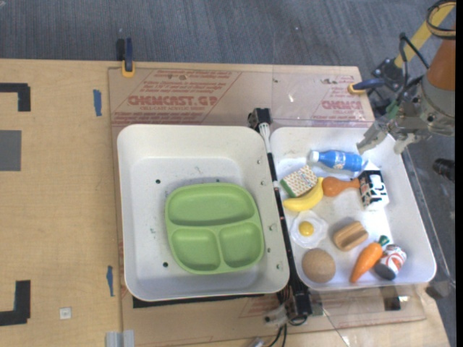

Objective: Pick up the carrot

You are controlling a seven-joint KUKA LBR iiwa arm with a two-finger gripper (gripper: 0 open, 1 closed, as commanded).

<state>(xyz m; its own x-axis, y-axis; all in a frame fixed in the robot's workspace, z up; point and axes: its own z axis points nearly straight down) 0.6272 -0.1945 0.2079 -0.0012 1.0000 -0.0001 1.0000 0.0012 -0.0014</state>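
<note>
Grey carpet runs behind a plywood surface [58, 215] that bears two shallow white bins side by side, and we work in the right-hand bin [423, 230]. Our pincer [385, 137] hangs over that bin's far rim, at about one o'clock of the bin; its two fingers [367, 139] splay apart with nothing between them, so we read it as open and empty. The carrot [367, 260] lies near the bin's near wall, at roughly five o'clock of the bin and close to six o'clock from the pincer, well apart from it with most of the clutter between. Its long axis runs slantwise, the green top toward one o'clock and the orange tip toward seven, so we judge the fingers would need to close across that slant. Neighbours crowd it: a small red, white and black toy [390, 261] touches or nearly touches its right flank, a hot dog bun [349, 234] sits just beside it at eleven o'clock, and a brown ball [317, 264] rests to its left. Farther along the pincer's way lie a blue bottle [337, 160], a black-and-white carton [372, 189], a drumstick [336, 186], a banana [304, 197], a sandwich [299, 180] and a fried egg [307, 229]. The left bin [137, 157] carries a green divided plate [214, 226], well clear of the job.
</note>
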